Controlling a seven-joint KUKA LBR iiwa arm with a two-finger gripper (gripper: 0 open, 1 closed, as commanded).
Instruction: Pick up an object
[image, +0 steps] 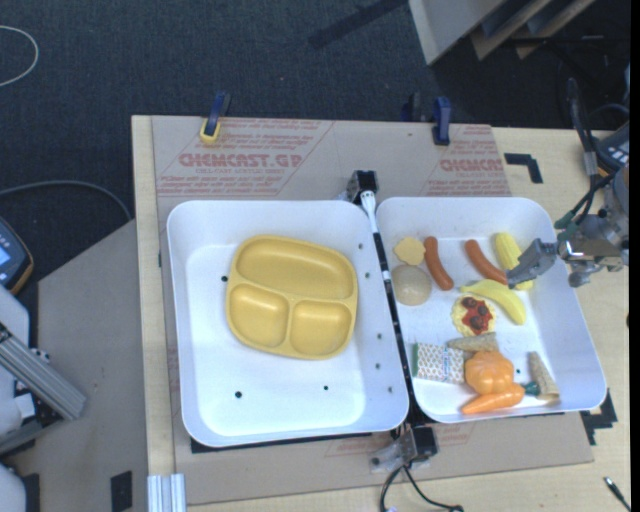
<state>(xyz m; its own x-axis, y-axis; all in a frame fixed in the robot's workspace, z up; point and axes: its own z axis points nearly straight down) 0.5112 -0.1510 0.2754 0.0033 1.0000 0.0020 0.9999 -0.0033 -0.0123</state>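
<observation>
The gripper (527, 264) is seen at the right bin's (572, 322) right side, above the banana (497, 296) beside the corn (507, 249); whether its fingers are parted cannot be told.

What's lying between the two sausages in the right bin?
Nothing: in the camera view, only bare white floor of the right bin separates the left sausage from the right sausage.

Right bin (570, 330) was crowded: sausages (437, 262), banana (497, 296), corn (508, 249) and pepper (489, 371) lay close together, narrow gaps between. Left bin (200, 330) held a yellow tray (292, 296); open floor ringed it
</observation>
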